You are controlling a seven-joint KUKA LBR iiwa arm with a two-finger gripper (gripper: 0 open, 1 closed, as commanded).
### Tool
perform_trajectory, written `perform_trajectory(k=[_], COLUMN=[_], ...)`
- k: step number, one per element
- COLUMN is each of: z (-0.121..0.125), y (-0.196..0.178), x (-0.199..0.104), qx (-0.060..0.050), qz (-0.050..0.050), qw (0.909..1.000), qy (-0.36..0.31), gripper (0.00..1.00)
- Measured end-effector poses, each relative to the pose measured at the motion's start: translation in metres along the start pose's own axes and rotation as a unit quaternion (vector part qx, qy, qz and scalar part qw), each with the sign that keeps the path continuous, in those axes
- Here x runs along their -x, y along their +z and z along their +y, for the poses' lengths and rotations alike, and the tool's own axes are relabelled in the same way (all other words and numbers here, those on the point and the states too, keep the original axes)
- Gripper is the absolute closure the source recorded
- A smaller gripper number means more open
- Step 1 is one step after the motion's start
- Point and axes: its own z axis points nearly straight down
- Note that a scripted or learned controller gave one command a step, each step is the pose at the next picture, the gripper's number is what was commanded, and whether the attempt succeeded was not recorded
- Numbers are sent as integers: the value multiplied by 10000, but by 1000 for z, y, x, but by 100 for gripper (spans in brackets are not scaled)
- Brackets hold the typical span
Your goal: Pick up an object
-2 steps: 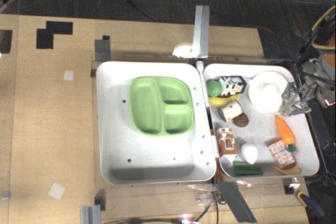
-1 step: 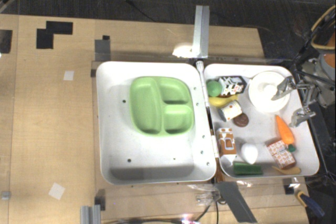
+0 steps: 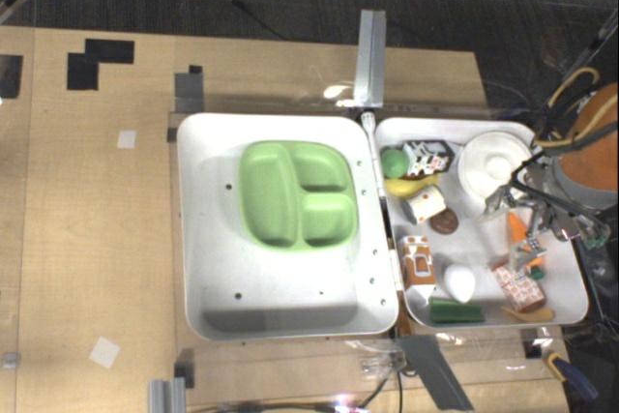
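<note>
Clutter fills the right bin (image 3: pixel 580 300) in the camera view, while the left bin (image 3: pixel 208 208) holds a green divided tray (image 3: pixel 295 193) lying flat near its middle. The arm (image 3: pixel 590 150) comes in from three o'clock, and its gripper (image 3: pixel 530 208) hangs over the right bin's three o'clock side; dark linkage hides its tips, so I cannot tell how it is set, and nothing can be made out in its hold. Just under and beside it lies an orange carrot-like piece (image 3: pixel 517 227), its long axis running roughly twelve to six o'clock, and this looks the nearest candidate for picking. At about six o'clock from the gripper sits a red patterned packet (image 3: pixel 517 285), tilted, with a tan piece (image 3: pixel 530 311) touching its lower end. A white bowl (image 3: pixel 493 164) lies at ten o'clock from the gripper, close by. Further off toward nine o'clock are a brown round piece (image 3: pixel 445 221), a banana (image 3: pixel 411 186), a green ball (image 3: pixel 394 162) and a black-and-white card (image 3: pixel 428 155). Toward seven and eight o'clock rest a white egg (image 3: pixel 459 282), a brown box (image 3: pixel 418 261) and a dark green block (image 3: pixel 456 311). The move would seem to turn on dropping nearly straight down onto the carrot, closing across its narrow width rather than along its length.
</note>
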Motion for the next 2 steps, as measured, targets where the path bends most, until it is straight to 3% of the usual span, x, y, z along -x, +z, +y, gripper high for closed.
perform_trajectory(k=[2], z=[-1], y=[5], x=[-4], qx=[-28], qz=[-24], qw=[9993], qy=[361], gripper=[0])
